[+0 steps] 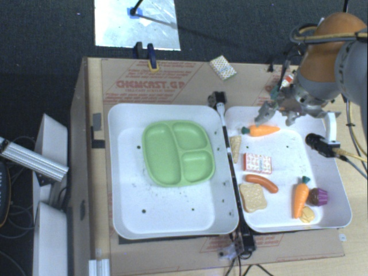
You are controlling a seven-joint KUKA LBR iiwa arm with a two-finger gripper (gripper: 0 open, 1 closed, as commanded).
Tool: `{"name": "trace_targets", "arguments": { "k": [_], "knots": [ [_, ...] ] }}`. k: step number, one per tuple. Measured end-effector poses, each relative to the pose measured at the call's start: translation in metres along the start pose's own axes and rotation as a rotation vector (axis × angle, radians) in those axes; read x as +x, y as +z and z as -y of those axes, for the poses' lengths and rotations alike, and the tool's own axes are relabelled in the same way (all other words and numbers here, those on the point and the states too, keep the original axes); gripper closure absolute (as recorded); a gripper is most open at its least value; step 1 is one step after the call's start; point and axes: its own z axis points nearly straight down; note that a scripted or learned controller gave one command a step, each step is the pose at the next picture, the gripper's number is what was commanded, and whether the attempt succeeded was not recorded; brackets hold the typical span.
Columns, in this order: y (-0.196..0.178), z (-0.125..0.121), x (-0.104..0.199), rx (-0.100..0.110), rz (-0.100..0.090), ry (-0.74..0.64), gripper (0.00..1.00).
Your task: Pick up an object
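Toast (pixel 252 197) lies low in right bin (pixel 339 211); claw (pixel 278 113) spread open above carrot (pixel 264 130).

Two shallow white plastic bins sit side by side: the left bin (pixel 123 171) holds a pale green three-compartment plate (pixel 177 152), the right bin (pixel 333 203) mixed toy food. There, an orange toy carrot with a green tip (pixel 264 130), a second orange carrot with a green top (pixel 300 198), a reddish-orange sausage (pixel 261 183), a tan bread slice (pixel 252 197), a red-and-white patterned packet (pixel 257 163) and a purple round piece (pixel 318 196). The grey arm with its orange band (pixel 330 45) stands above tan cardboard printed in red lettering (pixel 150 85).
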Motion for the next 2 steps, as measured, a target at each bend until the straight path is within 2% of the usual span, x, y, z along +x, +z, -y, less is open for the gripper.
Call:
{"name": "trace_targets", "arguments": {
  "k": [1, 2],
  "knots": [
    [0.089, -0.028, -0.038, -0.011, 0.003, -0.001, 0.00],
    [0.073, -0.032, -0.036, -0.023, 0.000, -0.005, 1.00]
  ]
}}
